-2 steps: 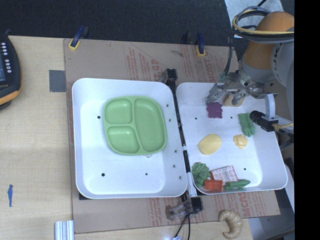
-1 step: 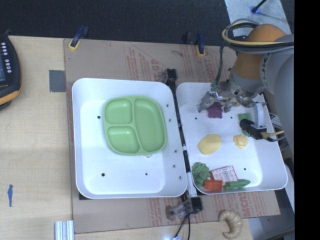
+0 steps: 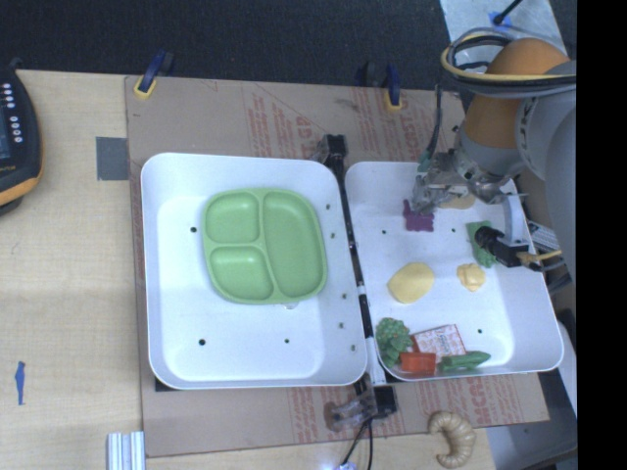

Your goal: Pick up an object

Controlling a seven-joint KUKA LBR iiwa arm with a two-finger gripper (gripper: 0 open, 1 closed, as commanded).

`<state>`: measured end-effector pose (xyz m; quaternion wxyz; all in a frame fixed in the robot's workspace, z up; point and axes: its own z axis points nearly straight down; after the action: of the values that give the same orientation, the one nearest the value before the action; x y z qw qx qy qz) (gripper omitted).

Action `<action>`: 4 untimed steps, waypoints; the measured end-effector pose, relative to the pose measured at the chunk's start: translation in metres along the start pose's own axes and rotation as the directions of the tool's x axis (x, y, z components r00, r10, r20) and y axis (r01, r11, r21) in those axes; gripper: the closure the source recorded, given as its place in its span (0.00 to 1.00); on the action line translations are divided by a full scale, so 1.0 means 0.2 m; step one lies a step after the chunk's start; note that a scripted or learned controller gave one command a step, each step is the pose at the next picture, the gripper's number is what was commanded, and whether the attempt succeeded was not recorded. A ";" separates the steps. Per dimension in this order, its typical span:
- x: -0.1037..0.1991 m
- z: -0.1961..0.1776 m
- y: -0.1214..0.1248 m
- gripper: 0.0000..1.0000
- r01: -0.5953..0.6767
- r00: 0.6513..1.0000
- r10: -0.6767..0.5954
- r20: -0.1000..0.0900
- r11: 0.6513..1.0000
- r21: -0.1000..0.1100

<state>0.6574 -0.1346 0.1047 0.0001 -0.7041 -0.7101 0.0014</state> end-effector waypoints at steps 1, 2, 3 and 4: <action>0.00 0.00 0.00 0.00 0.000 1.000 0.000 0.000 1.000 0.001; -0.01 -0.05 0.00 1.00 0.002 1.000 -0.002 0.001 1.000 0.001; -0.01 -0.05 0.00 0.00 0.002 1.000 -0.002 0.001 1.000 0.002; -0.01 -0.11 0.00 1.00 0.003 1.000 -0.003 0.002 1.000 0.000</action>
<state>0.6578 -0.1365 0.1257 -0.0006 -0.7029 -0.7113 0.0024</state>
